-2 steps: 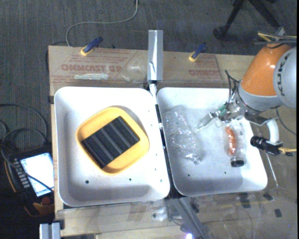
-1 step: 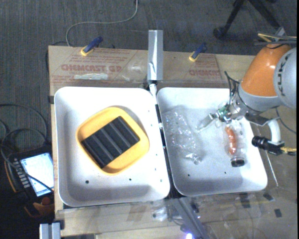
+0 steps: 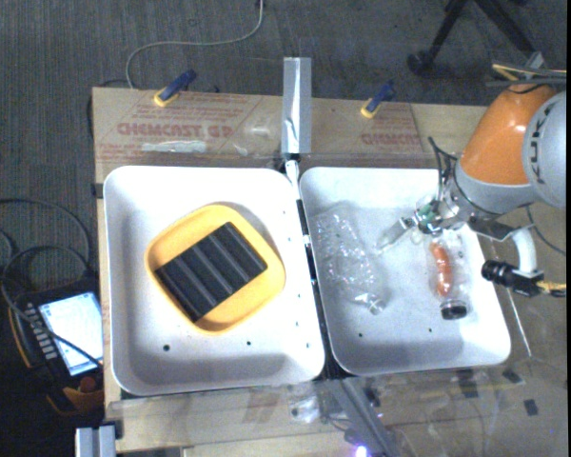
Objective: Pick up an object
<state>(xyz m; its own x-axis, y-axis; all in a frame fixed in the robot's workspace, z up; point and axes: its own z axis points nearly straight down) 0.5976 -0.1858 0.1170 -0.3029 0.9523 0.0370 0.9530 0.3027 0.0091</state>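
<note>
Dark carpet (image 3: 67,55) surrounds a cardboard-topped bench (image 3: 209,127), with cables trailing across the floor and a chair base at the top right. Two blue-and-yellow clamps (image 3: 174,87) pin the cardboard at its far edge, likely to keep it from sliding.

On the bench sit two shallow white bins side by side. The left bin (image 3: 124,350) holds a yellow tray with a black ribbed insert (image 3: 215,267), lying at an angle in the middle. The right bin (image 3: 490,346) holds a crumpled clear plastic bag (image 3: 344,255) towards its left side and an orange tube with a dark cap (image 3: 443,272) near its right edge, lying roughly parallel to that edge.

The arm (image 3: 509,150) reaches in over the right bin's far right corner. Its claw (image 3: 436,215) hangs just above the far end of the orange tube, the nearest thing to pick. Whether the claw is apart or together cannot be told; nothing is visibly held in it.
</note>
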